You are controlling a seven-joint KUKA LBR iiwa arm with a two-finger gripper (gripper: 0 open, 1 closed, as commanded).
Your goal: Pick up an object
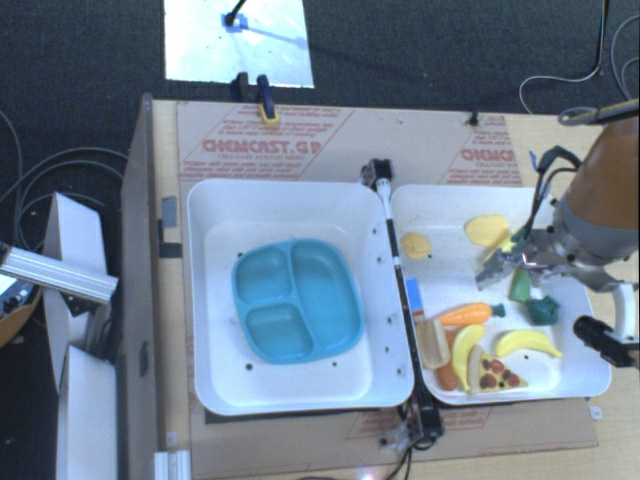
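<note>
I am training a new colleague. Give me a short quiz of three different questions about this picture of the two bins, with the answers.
1. True or false: the blue divided plate lies in the left bin.
2. Which item lies nearest the gripper? A) pizza slice B) carrot C) blue divided plate
3. Fill in: two yellow ______ lie in the right bin, near its front edge.

Key: 1 true; 2 B; 3 bananas. The gripper hangs over the right bin, between the carrot and a yellow round piece; nothing is seen between its fingers.
</note>
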